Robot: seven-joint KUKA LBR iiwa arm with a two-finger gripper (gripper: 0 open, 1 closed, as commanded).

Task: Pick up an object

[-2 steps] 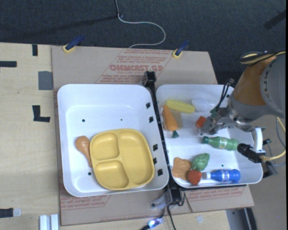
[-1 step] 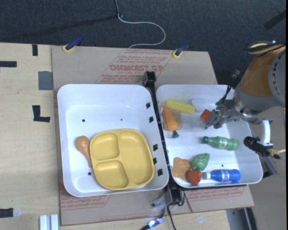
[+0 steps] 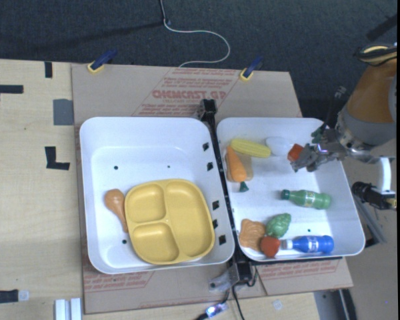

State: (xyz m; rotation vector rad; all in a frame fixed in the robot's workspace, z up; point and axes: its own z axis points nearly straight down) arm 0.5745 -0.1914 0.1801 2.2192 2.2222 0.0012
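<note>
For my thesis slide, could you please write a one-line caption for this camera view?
Gripper over the right bin beside a small red-orange object, with toy food and bottles below; yellow divided plate in the left bin.

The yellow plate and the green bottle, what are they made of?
The yellow plate looks like moulded plastic: one even colour, smooth rounded dividers, a soft dull sheen. The green bottle also seems plastic, shinier and slightly see-through, with a pale label. It's probably a toy, though I can't be sure from here.
</note>
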